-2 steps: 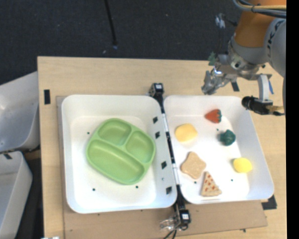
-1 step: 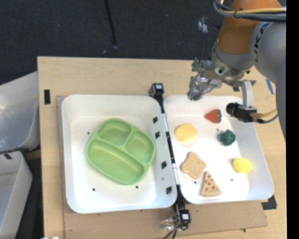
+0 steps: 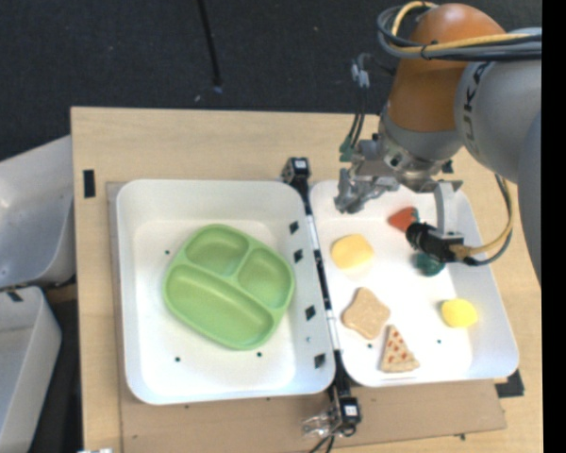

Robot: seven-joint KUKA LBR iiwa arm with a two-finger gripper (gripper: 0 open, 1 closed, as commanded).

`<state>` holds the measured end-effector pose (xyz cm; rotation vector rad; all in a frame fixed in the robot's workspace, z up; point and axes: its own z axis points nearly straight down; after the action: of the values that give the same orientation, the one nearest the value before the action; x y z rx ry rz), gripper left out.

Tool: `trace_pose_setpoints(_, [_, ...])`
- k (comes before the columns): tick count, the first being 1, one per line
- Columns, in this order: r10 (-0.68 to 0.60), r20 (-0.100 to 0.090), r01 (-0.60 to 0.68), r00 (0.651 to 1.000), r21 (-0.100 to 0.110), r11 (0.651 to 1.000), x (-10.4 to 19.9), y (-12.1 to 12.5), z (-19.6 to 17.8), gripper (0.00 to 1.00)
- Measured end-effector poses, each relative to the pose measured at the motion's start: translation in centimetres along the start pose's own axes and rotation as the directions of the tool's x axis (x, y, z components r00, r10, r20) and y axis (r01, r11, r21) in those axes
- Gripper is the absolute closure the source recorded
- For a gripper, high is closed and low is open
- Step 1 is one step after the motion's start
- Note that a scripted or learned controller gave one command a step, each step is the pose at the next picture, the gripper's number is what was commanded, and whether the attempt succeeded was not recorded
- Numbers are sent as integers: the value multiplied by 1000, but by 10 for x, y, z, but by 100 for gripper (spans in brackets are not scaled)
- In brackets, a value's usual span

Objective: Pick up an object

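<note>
Gripper [image 3: 357,194] hovers upper-centre of right bin [image 3: 491,347], jaws apparently parted, empty | yellow bun [image 3: 352,251] just below: likely light, soft; grasp across its sides.

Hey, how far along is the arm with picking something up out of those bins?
Early stage. Done: the gripper is over the right bin's far end. In hand: nothing seen between its fingers. Left: the actual grasp. The yellow piece, toast slice, pizza slice, yellow ball and red piece all lie on the bin floor; the green divided plate sits in the left bin.
</note>
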<state>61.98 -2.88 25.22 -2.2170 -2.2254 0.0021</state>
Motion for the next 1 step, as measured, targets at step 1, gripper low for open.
trace_pose_setpoints(1, [-2,-2,2,1000,0,1000,43,-32,-3,100])
